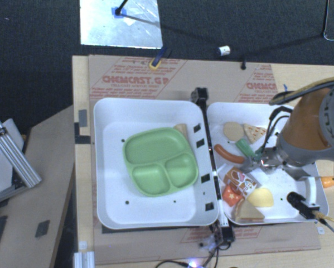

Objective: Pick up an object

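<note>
The right bin [270,111] holds several toy foods. Among them are a red-brown sausage [229,153], a green piece [245,148], a round tan biscuit [232,131] and a tan wedge [255,132]. Nearer the front lie a printed red and white packet [240,180], a red piece [231,195], a yellow lemon-like piece [261,197] and a sandwich wedge [247,211]. My gripper [260,162] is low in this bin, just right of the sausage's end and the green piece, above the packet. Nothing shows between its tips.
The left bin [114,149] carries a green divided plate [158,162], with a tan piece [181,130] at its far right corner. An orange item [328,180] lies by the right bin's right wall. A black divider [207,149] separates the bins.
</note>
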